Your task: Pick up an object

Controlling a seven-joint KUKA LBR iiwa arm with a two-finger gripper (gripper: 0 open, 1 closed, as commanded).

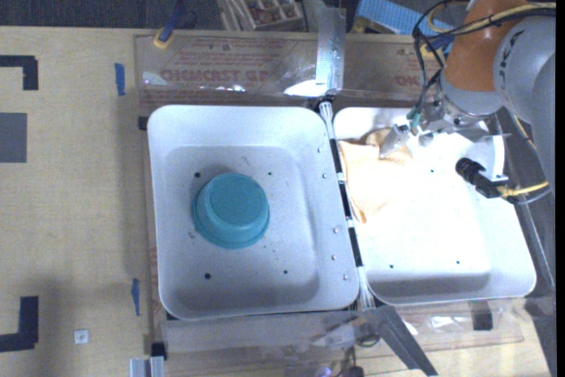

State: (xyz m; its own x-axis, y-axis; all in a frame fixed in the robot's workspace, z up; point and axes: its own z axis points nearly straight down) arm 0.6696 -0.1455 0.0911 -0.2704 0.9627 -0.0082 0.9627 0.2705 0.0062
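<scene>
Camera view, cloth: a pale orange cloth point(366, 177) lies in the right bin point(459, 274), against its left wall and far corner.
Gripper: the gripper point(408, 133) sits at the cloth's upper edge; a bunched bit of fabric appears pinched between its fingers.
Arm: the grey arm point(521, 66) enters from the right.
Left bin: the left bin point(177, 146) holds a teal bowl point(231, 208), upside down.

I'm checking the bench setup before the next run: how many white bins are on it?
2. The left bin holds a blue bowl. The right bin holds a pale orange cloth, with the gripper at its far edge.
</scene>
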